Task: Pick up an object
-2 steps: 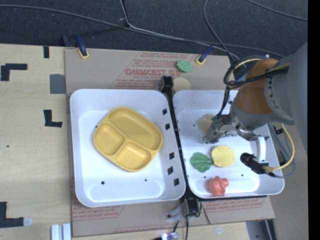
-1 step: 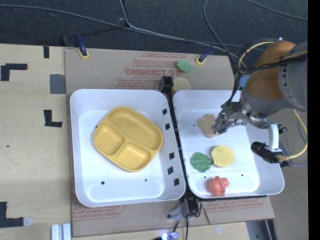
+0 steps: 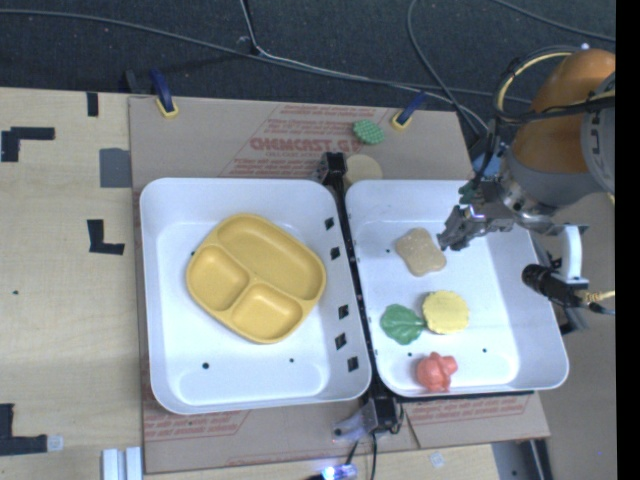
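Pincer (image 3: 458, 234) low over right bin (image 3: 520, 363), finger gap indiscernible; beige piece (image 3: 419, 252) just left, apart.

One fixed camera above the bench (image 3: 60, 268), angled down on both white bins (image 3: 160, 298)

This is a robotics lab or test bench, not a home or shop. Two shallow white bins (image 3: 160, 298) sit side by side on a sheet of printed cardboard (image 3: 290, 143), which is held to a plywood bench (image 3: 60, 298) by clamps (image 3: 163, 96). Black tape marks (image 3: 100, 236) dot the wood. Loose cables (image 3: 300, 63) trail across dark carpet (image 3: 100, 18) behind, and an industrial robot arm (image 3: 565, 118) reaches in over the right bin.
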Controlling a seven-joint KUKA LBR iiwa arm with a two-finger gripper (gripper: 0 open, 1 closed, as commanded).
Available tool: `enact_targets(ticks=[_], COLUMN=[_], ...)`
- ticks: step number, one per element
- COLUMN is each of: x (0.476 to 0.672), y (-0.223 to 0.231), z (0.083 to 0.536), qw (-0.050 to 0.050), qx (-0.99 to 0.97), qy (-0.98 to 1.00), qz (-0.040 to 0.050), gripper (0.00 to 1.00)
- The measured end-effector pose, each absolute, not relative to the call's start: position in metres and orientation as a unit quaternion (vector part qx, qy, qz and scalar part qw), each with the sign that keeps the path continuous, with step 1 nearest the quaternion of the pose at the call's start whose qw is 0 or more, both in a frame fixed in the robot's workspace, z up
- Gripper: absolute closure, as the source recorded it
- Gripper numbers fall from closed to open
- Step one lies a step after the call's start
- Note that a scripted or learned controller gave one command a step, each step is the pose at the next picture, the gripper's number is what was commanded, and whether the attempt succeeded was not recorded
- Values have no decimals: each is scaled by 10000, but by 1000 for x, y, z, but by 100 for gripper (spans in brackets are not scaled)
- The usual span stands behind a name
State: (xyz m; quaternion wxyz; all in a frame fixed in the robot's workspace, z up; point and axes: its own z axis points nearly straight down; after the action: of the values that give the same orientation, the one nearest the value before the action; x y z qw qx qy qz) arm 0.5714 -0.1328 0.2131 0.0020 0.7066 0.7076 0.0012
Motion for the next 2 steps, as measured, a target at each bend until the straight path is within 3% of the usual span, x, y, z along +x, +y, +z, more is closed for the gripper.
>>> enact_targets(ticks=[2], x=[564], y=[-30], z=[214], qw=[-8], qx=[7053], qy=[7089], qz=[-5], gripper=[100])
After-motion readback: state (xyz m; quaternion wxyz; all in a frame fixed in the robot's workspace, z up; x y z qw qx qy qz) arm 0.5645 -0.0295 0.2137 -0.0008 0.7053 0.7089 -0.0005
